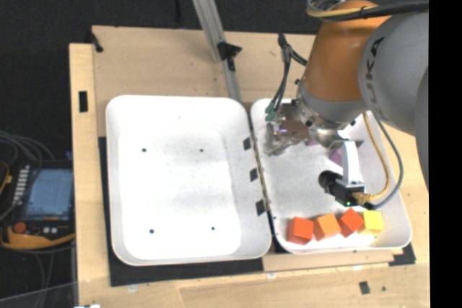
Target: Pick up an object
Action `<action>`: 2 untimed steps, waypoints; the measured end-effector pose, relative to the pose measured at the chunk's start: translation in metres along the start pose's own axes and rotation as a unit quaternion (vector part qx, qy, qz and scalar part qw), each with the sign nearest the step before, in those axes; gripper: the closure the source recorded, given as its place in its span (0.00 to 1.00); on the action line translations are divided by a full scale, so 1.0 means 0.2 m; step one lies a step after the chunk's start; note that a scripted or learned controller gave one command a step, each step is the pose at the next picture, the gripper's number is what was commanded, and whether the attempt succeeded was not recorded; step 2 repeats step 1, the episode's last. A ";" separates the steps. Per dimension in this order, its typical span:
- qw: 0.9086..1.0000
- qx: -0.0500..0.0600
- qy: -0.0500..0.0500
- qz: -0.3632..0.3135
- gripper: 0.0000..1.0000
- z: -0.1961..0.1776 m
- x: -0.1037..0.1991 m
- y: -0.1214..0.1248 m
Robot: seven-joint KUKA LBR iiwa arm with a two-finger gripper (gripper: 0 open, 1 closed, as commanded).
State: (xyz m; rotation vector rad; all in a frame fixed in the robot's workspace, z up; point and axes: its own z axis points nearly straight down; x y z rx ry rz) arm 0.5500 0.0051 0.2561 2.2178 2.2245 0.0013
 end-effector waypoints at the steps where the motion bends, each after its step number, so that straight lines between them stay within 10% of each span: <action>1: 1.000 0.000 0.000 -0.002 1.00 0.07 0.25 0.06; 2: 1.000 0.000 0.000 -0.002 1.00 0.07 0.25 0.06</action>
